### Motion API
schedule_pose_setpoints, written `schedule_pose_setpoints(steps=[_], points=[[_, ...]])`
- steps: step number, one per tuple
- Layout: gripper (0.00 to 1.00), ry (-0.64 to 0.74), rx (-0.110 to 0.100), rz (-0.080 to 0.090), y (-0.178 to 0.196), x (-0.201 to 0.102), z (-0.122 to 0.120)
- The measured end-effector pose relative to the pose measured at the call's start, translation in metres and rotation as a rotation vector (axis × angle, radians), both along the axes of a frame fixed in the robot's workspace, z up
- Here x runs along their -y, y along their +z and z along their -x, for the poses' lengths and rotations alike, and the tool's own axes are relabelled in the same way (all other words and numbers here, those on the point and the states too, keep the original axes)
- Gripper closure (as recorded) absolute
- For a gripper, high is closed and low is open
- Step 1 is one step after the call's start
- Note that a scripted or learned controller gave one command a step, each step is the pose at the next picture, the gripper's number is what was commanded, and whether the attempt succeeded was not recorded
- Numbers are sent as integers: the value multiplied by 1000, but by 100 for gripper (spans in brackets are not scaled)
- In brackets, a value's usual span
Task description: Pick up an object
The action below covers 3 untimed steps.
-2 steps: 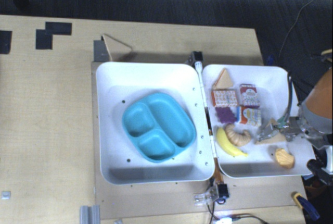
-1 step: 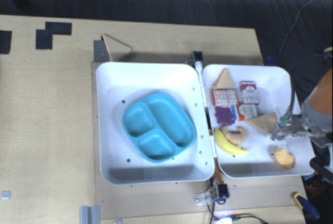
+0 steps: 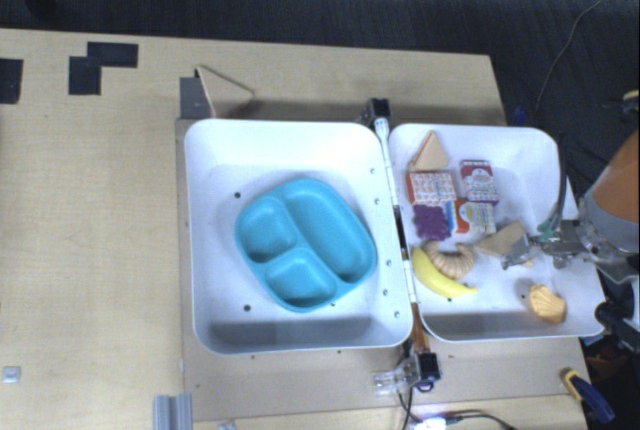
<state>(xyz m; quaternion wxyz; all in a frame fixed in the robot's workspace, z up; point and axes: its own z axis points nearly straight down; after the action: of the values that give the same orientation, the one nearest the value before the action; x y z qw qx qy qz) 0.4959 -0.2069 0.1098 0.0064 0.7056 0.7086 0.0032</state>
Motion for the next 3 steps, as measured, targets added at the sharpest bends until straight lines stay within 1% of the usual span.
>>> schedule_pose_setpoints(steps=[1,2,3], points=[[100,2,4,1,11,0,-2],[0,2,4,0,11,0,-2],[0,-3,-6,-2,-23,-13,7]])
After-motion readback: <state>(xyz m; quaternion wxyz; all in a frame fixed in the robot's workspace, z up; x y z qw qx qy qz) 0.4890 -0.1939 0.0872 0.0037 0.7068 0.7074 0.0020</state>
